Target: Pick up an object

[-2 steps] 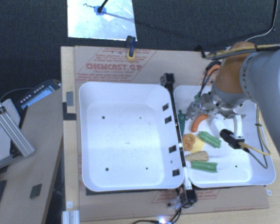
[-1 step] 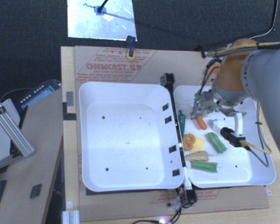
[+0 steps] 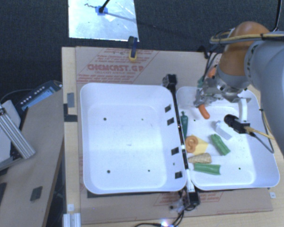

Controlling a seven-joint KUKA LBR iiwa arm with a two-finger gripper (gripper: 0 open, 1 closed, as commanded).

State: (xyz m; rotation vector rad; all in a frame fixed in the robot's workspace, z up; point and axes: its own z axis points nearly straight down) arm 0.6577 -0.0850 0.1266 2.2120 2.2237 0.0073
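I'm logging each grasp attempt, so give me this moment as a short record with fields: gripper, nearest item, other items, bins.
gripper: gripper low over the right bin, far end
nearest item: orange piece, just below the gripper; contact unclear
other items: green pieces, dark green stick, orange-yellow piece
left bin: white, shallow

A dark, speckled carpet-like floor (image 3: 28, 37) fills the upper part of the view and surrounds the pale wooden bench (image 3: 68, 70). A flat brown cardboard sheet with red printed lettering (image 3: 116, 66) lies on the bench. Beyond the bench's far edge sits a shiny silver rectangular sheet (image 3: 102, 13) that catches the light. At the left stands a lower tan tabletop (image 3: 38, 136), bearing a slanted ribbed aluminium rail (image 3: 9, 131) and a dark blue-lit device (image 3: 38, 94).
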